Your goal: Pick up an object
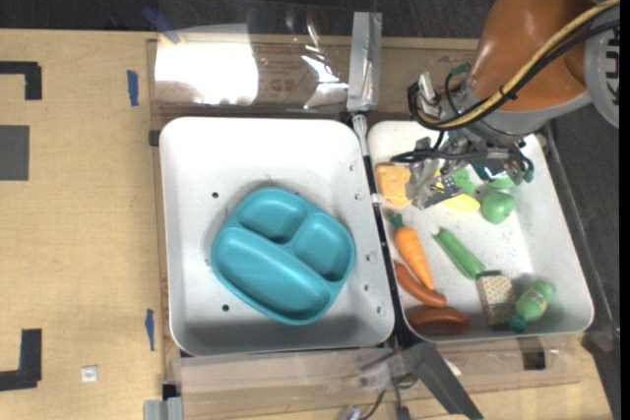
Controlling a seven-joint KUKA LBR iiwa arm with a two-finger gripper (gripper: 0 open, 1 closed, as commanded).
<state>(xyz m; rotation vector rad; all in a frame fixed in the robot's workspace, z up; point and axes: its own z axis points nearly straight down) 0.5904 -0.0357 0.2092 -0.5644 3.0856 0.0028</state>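
On the counter (79, 211), two white bins sit side by side, prob. so one feeds and the other receives. The left bin (187, 162) carries just a teal divided tray (283, 253), lying a bit askew near the middle. The right bin (566, 251) is the crowded one, w/ toy food loose across it, so any pick would come from there.

The arm (527, 44) reaches in from the right, its orange band over the right bin's far end, cables looping down toward the wrist. The gripper (433, 174) is low over the bin's upper left, among the items there. Whether the fingers are spread or pressed together I cannot tell (cables and metal clutter hide the tips), and nothing visibly sits between them, so I judge no grasp is made yet.

Candidates, big to small: a carrot (412, 253) slanting along the left wall; a reddish sausage (436, 317) at the near edge; a green pod (459, 253) mid-bin; a yellow cheese wedge (393, 184) just beside the gripper; a green pepper (497, 206) to its right; a yellow piece (456, 203) right below the gripper; a speckled block (494, 291) touching a small green fruit (532, 303) in the near right corner.

Closest targets look like the cheese wedge and yellow piece; crowding there could spoil a clean pinch.
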